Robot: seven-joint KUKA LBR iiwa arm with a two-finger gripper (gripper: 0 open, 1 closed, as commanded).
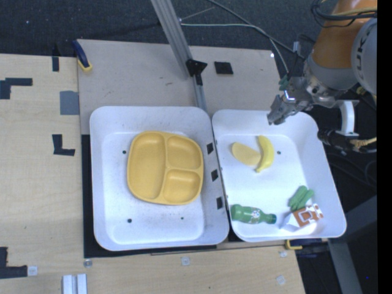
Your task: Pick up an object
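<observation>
Now 2 white bins sit side by side on the bench. A yellow tray [165, 167] with 3 compartments lies in the left bin [110, 182]. The right bin [318, 164] holds a banana [266, 153] touching a pale yellow slice [245, 154] at its left, a green bottle [252, 214] lying on its side near the near edge, and, at the near right corner, a green piece [299, 197] just beside an orange and white piece [307, 215]. The gripper [277, 117] hangs over the far edge of the right bin, above and apart from the banana, nothing between its tips; I cannot tell whether it is open or closed.
</observation>
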